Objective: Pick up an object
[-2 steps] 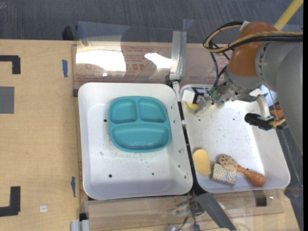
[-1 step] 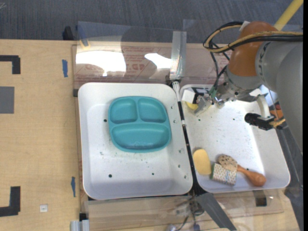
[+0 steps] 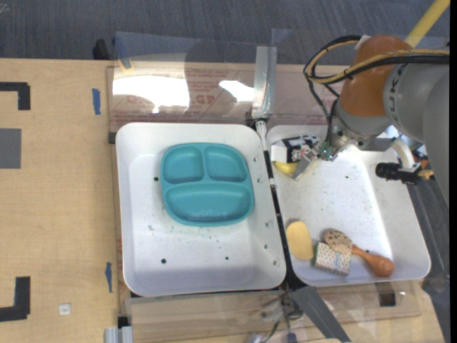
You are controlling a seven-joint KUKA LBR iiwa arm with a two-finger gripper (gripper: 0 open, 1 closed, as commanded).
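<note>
Camera view: one teal tray [image 3: 207, 184], two bins [image 3: 143, 263].

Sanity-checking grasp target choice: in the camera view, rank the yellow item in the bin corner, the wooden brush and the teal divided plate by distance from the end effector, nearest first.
1. Yellow item, right bin's far-left corner, right beside the end effector.
2. Teal divided plate, left bin, across the divider.
3. Wooden brush, right bin's near edge.

The plate's closest rim is nearer than the brush, though not by a wide margin.
</note>
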